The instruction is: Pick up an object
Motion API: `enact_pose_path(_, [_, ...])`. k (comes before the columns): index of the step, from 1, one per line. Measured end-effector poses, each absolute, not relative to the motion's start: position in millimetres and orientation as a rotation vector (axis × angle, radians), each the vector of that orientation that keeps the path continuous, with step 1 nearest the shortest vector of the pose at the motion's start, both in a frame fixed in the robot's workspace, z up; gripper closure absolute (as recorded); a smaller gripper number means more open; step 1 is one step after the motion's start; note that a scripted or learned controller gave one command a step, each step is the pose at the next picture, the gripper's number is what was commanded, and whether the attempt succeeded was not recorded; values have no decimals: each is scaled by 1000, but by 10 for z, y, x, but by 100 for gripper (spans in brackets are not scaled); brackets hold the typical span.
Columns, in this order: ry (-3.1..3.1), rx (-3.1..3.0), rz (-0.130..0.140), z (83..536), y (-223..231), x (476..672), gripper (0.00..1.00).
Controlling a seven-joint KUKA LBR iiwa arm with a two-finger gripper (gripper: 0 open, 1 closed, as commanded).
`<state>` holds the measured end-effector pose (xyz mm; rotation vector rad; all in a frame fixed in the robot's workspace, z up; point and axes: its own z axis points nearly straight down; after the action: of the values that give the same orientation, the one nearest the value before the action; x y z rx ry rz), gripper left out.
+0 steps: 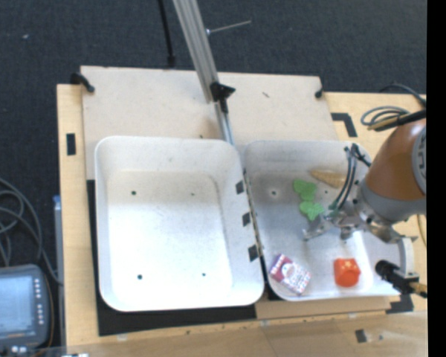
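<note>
My gripper (pixel 329 230) hangs low over the middle of the right bin (pixel 282 158), open, with nothing between its fingers. A green object (pixel 307 198) lies just up and left of it, its lower lobe close to the left finger. Beyond that, a tan object (pixel 328 175) rests against the far wall. Near the front wall lie a red object (pixel 347 272), below and right of the gripper, and a pink and white packet (pixel 291 274), below and left of it.
The left bin (pixel 111 162) adjoins the right bin along a shared divider (pixel 249 214). A slanted metal pole (pixel 197 39) rises from the far side of the bench. Cables (pixel 383 115) lie at the right rear.
</note>
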<state>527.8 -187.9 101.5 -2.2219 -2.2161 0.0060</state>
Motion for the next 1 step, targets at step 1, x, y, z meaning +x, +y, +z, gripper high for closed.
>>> enact_pose_path(1, [-2213,-2235,-4,1159,-1890,5300,100])
